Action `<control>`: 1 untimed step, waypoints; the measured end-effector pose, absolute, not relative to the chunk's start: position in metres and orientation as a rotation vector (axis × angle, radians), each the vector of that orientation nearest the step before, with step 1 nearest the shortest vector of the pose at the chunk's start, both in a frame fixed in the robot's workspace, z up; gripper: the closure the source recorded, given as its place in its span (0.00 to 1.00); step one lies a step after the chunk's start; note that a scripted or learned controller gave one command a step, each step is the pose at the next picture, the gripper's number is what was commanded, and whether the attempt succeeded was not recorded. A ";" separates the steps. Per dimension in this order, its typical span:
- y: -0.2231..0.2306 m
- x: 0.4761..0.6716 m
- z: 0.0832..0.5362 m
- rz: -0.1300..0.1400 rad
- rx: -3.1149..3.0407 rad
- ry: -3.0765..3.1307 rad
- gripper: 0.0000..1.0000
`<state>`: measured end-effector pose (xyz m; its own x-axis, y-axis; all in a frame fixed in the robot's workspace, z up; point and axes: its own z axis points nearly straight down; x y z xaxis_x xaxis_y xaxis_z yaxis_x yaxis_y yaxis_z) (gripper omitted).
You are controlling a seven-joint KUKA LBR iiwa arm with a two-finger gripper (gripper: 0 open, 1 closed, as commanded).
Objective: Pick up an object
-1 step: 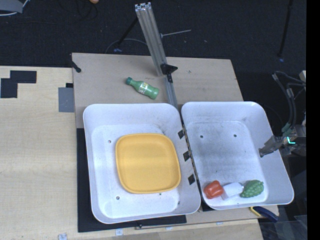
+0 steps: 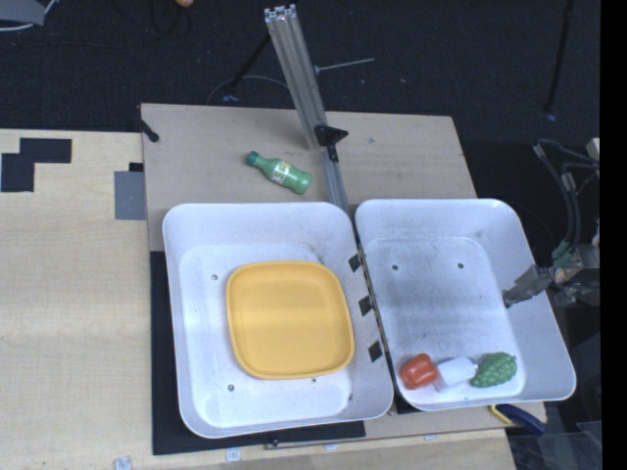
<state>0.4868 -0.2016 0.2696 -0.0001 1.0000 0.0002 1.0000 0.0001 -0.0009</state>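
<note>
Three small objects lie together in the near right corner of the right bin point(image 2: 441, 233): a red pepper-like piece point(image 2: 419, 370), a white block point(image 2: 457, 371) and a green bumpy piece point(image 2: 494, 369). A yellow square plate point(image 2: 290, 318) lies flat in the left bin point(image 2: 196, 233). A green bottle point(image 2: 279, 172) lies on its side on the bench behind the bins. My gripper point(image 2: 524, 290) shows as a dark tip at the right rim of the right bin, well above and to the right of the three objects, with nothing seen in it.
A slanted metal rail point(image 2: 302, 76) rises from the bench behind the bins, near where they meet. Black clips point(image 2: 364, 305) join the two bins along the middle wall. Cables hang at the far right point(image 2: 573, 194).
</note>
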 end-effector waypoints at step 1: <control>-0.203 0.494 0.223 0.004 -2.217 -2.220 0.00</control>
